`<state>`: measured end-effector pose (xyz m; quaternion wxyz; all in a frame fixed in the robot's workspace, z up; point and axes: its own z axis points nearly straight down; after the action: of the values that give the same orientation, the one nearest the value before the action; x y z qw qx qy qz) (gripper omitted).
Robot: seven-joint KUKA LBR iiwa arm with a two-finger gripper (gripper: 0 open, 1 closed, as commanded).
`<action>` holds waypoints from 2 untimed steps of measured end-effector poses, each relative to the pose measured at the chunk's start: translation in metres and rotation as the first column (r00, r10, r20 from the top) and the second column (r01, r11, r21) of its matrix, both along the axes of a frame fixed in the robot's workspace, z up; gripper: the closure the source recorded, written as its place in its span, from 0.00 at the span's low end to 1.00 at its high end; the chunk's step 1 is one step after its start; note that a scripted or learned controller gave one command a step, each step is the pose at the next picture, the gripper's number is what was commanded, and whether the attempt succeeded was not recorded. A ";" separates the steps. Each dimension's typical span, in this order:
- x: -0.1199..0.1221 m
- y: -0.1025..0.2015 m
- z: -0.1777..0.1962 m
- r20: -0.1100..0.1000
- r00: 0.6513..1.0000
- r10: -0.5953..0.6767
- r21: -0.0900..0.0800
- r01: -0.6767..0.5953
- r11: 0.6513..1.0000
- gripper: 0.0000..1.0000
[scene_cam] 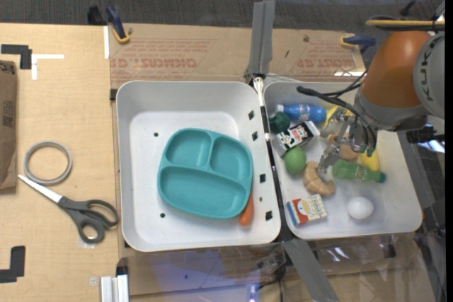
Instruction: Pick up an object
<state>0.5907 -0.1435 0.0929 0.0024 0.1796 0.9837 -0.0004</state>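
Your gripper (333, 159) low in right bin (396, 223) — clutter's there, so it hunts there. Jaws: can't tell. Tan pastry (320, 182) directly beneath — likely target.

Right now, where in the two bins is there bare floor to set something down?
Left bin: bare white floor around the teal divided plate, widest along the back wall and left side. Right bin: crowded, with the gripper among the green bottle, lime and egg; small patches at front corners.
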 end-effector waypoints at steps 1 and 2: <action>-0.064 0.002 -0.001 -0.004 0.990 -0.140 0.001 0.140 0.990 0.00; 0.016 0.022 0.000 -0.001 0.981 -0.196 0.001 0.196 0.981 0.00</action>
<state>0.6070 -0.1211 0.0925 0.0017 0.2755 0.9613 -0.0003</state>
